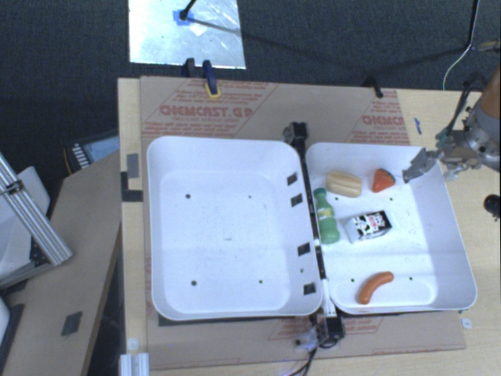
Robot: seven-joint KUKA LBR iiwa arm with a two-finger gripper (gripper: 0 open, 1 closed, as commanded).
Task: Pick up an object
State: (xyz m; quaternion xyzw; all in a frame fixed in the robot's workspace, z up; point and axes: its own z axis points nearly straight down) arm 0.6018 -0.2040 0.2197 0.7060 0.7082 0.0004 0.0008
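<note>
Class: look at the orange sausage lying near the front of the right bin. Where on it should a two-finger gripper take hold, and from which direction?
Probably the middle of the sausage, from straight above, with the fingers closing across its narrow width. It lies flat and slanted, apart from the other items, with bare floor of the right bin on both long sides.

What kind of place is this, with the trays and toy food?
Probably a robot test bench: two white bins clamped together, toy items such as a sausage, and an end effector reaching in.

We counted two white bins (223,151); one bread roll (344,183), one strawberry (382,180), one green bottle (326,216), one milk carton (369,225), one sausage (375,286).
</note>
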